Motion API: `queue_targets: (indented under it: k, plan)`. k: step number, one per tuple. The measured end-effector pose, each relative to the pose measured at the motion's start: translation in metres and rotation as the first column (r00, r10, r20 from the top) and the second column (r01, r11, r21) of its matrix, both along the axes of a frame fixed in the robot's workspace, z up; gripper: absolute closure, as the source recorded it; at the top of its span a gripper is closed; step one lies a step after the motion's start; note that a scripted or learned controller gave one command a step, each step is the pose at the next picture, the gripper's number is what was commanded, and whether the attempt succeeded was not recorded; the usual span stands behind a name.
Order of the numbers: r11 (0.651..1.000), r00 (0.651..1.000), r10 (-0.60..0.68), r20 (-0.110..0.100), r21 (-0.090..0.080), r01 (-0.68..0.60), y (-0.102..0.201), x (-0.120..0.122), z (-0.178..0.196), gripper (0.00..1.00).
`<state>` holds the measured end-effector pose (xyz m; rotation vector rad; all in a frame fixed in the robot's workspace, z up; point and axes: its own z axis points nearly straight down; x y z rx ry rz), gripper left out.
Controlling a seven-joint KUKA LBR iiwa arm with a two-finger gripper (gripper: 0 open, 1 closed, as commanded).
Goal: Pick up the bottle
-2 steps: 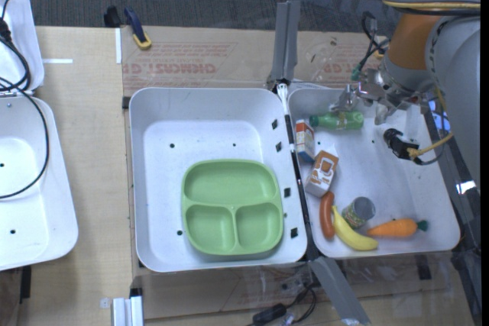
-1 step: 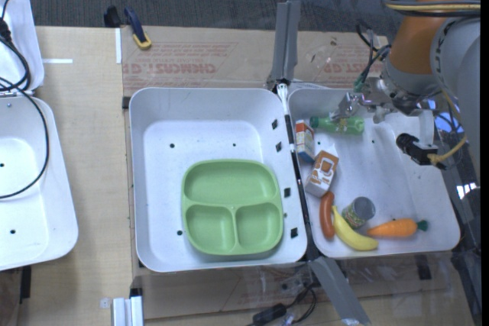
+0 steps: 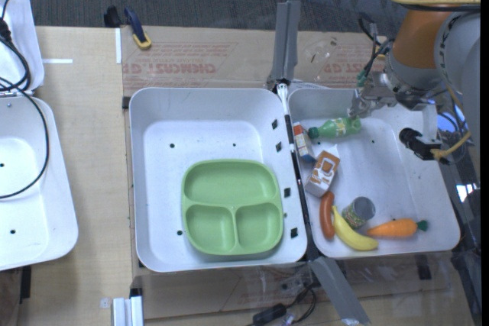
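Note:
A green bottle lies on its side near the back of the right bin, with its cap end pointing left. My gripper hangs at the bottle's right end, just above it and very close to it. The grey arm with its orange band comes in from the upper right behind it. Whether the gripper touches the bottle cannot be made out.
The right bin also holds a small orange-capped container, a carton, a red sausage, a banana, a can and a carrot. A green divided plate sits in the left bin.

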<state>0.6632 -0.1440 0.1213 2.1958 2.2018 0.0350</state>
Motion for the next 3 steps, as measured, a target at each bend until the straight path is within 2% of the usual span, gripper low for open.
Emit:
queue_targets:
  k: [1, 2, 3]
  plan:
    - [1.000, 1.000, 0.000, -0.005, 0.001, 0.000, 0.000, -0.001, -0.002, 0.00]
    - [0.999, 0.999, 0.035, -0.039, 0.006, -0.034, 0.035, -0.010, -0.030, 0.00]
    - [0.999, 0.999, -0.032, -0.039, 0.006, 0.032, 0.016, -0.057, -0.029, 0.00]
